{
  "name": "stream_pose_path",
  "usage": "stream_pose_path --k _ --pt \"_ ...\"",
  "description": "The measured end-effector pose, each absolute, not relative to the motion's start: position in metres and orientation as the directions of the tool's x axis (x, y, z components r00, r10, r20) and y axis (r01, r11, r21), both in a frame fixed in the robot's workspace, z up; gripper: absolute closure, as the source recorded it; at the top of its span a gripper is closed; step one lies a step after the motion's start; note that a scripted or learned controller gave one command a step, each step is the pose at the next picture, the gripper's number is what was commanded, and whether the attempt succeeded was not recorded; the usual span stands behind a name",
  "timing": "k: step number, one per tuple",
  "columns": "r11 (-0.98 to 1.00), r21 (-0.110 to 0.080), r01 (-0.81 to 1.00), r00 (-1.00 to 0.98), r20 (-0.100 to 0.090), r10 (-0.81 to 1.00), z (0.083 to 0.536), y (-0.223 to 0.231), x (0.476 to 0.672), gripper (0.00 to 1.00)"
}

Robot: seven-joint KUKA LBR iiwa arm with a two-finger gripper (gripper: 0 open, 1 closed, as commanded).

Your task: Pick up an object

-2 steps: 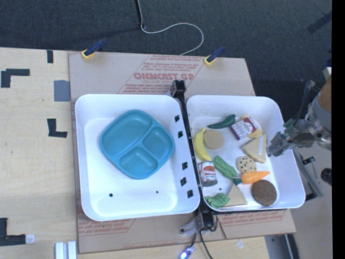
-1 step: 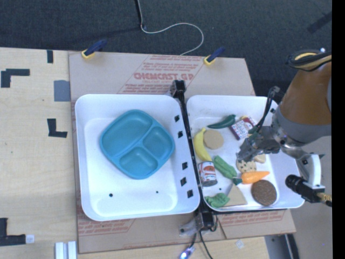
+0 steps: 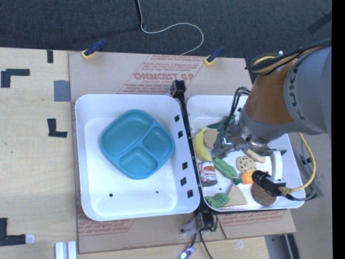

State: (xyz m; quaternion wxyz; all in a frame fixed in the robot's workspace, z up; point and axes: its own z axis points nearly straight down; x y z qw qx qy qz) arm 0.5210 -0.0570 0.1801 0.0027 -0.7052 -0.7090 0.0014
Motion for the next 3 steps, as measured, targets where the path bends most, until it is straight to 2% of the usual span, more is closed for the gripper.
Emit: stream_pose_path --k 1,2,3 --pt "0.008 -0.002 1.000 -0.008 0.003 1.000 0.206 0.016 0.485 1.00" --pt "0.012 0.007 1.000 -0.012 0.004 1.000 0.301 0.090 0.484 1.00" --pt "0.007 0.017 1.000 -0.007 0.006 1.000 0.459 0.122 0.485 1.00"
